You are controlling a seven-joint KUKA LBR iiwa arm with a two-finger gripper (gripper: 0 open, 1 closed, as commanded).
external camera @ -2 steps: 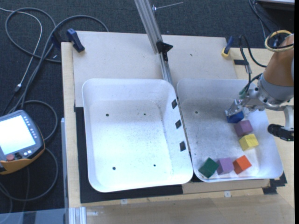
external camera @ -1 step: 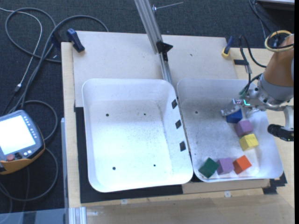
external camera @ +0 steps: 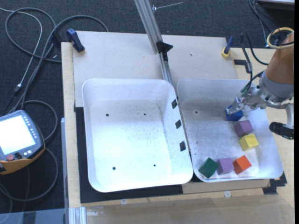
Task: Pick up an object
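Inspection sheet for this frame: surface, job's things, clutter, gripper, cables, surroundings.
Surface: wooden bench bearing left bin and right bin, side by side.
Job's things: all in right bin: blue block, purple block, yellow block, orange block, lilac block, green block.
Clutter: nothing seen.
Gripper: gripper low at the blue block; grasp not discernible.
Cables: black cables on floor.
Surroundings: teach pendant, blue clamp, aluminium pole.

Arm [external camera: 281,64]: reaches in from the right edge, orange band uppermost, grey wrist below it.
Wrist: bent downward and leftward, cables trailing above it.
Gripper [external camera: 239,107]: low, pointing down-left at the arm's end.
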